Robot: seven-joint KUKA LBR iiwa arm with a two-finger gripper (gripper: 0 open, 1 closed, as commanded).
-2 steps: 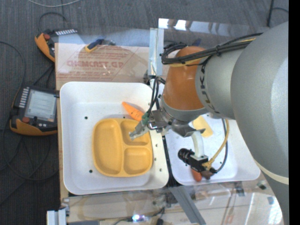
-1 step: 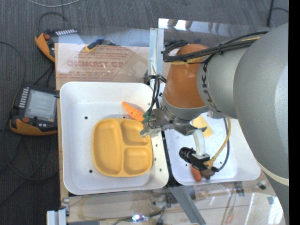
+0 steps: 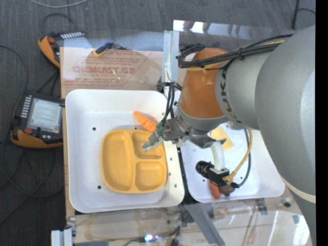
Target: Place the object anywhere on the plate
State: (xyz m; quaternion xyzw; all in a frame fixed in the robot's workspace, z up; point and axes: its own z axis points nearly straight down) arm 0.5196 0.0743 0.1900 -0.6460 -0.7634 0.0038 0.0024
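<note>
Grey arm (image 3: 287,101) looms closest, orange band (image 3: 205,94) above the wrist. Cardboard (image 3: 110,73) behind reads something like "CHEMCAST GP". Pincer (image 3: 152,141) sits over the yellow plate's (image 3: 120,160) right rim; can't tell its state. Carrot (image 3: 144,120) lies in the left bin (image 3: 87,111), just beyond the plate, running diagonally.

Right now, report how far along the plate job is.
Done: the gripper is over the yellow plate in the left bin, at its upper right compartment. In hand: I cannot tell whether it holds anything. Left: an orange carrot-like piece lies in the bin just beyond the plate's rim, not on it; no object sits on the plate yet.
</note>
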